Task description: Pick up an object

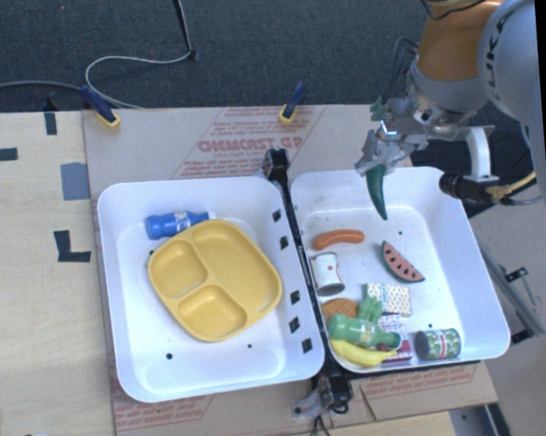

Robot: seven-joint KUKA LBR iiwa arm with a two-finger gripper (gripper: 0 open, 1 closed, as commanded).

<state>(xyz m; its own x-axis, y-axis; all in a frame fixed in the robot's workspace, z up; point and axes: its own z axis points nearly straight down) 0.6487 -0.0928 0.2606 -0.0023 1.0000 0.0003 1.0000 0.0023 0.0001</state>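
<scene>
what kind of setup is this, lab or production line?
Most likely a lab test bench for grasping trials. A grey-and-orange robot arm hangs over two white bins set on a cardboard sheet, held by clamps. The right bin holds toy food such as a watermelon slice.

Red block lettering is printed on the cardboard sheet (239, 144) under the bins; it appears to read "CHEMCAST GP", though it is blurred. Smaller red print along the cardboard's lower edge is illegible. Labels on the can (438, 343) cannot be read.
</scene>
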